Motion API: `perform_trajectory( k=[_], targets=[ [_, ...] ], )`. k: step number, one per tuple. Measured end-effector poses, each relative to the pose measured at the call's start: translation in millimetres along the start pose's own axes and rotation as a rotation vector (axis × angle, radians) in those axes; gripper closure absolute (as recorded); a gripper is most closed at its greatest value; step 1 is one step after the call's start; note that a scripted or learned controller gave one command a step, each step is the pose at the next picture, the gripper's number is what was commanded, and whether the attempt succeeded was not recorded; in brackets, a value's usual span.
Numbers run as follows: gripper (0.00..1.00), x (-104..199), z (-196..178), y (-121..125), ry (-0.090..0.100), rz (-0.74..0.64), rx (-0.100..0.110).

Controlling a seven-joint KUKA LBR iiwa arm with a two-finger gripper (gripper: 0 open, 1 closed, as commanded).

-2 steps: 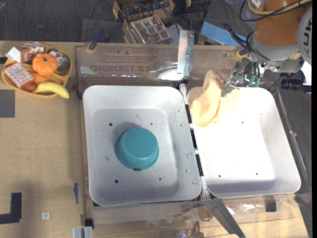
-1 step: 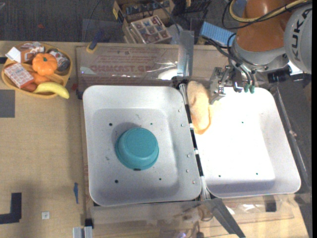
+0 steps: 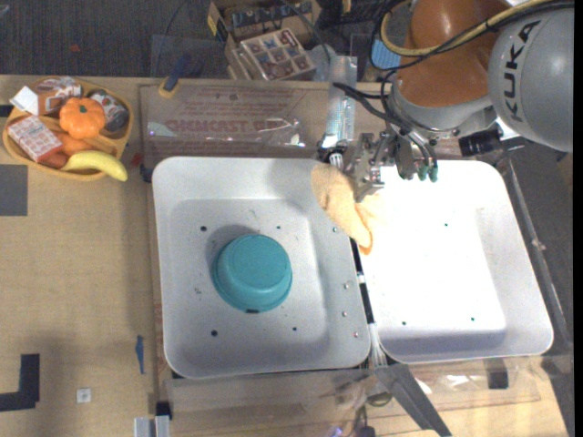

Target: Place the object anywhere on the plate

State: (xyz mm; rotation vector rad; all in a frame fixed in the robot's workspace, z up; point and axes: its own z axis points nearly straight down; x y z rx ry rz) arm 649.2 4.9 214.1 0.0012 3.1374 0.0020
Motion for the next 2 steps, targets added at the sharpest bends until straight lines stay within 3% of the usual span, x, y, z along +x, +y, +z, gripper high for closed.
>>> perform_trajectory(
  k=[2],
  targets=[
    [1.0, 42, -5, 109, 0.0, -0.006, -0.001]
  ],
)
